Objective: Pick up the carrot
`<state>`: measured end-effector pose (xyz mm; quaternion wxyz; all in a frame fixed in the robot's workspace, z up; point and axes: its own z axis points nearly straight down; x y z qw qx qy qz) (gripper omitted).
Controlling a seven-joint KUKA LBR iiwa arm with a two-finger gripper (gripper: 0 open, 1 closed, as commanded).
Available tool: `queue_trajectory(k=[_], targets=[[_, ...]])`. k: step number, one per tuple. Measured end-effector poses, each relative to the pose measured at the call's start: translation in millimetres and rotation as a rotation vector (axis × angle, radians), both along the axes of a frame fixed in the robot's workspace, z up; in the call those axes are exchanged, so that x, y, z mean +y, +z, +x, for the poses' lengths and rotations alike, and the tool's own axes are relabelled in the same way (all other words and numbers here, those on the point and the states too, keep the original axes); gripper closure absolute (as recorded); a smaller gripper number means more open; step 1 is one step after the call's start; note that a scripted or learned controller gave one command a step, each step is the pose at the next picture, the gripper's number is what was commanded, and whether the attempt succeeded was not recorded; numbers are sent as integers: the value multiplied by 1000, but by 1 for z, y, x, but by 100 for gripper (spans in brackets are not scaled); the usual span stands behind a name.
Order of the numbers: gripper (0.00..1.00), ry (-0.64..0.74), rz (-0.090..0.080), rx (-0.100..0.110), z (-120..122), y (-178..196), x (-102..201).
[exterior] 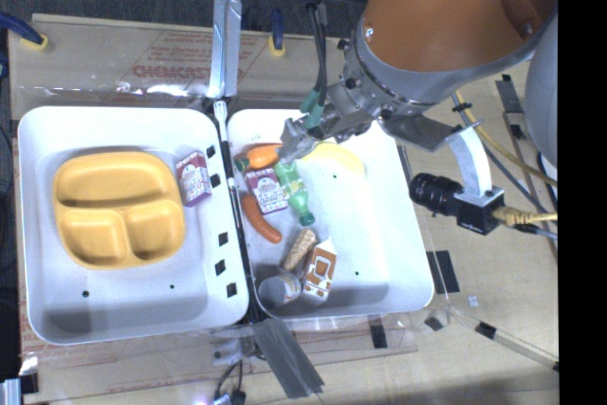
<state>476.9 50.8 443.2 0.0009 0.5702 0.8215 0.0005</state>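
Two white bins lie side by side on the worktop: the left bin [38, 289] carries a yellow divided tray [119, 207] and a packet [193, 177]. In the right bin [384, 247], the pincer [296, 139] hovers just beside the carrot [260, 154]; its opening cannot be told. A sausage [262, 217] lies nearby.

The bench [114, 62] bears two white bins, left bin [38, 232] and right bin [398, 232], side by side.
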Motion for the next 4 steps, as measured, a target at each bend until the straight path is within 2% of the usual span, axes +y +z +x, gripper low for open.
queue_trajectory(k=[1,2,3,4], targets=[[100,85,0,0,-1,-1,78],[100,-2,-2,3,48,-2,101],[100,-112,-3,5,6,-1,115],[100,-193,-3,6,-1,-139,109]])
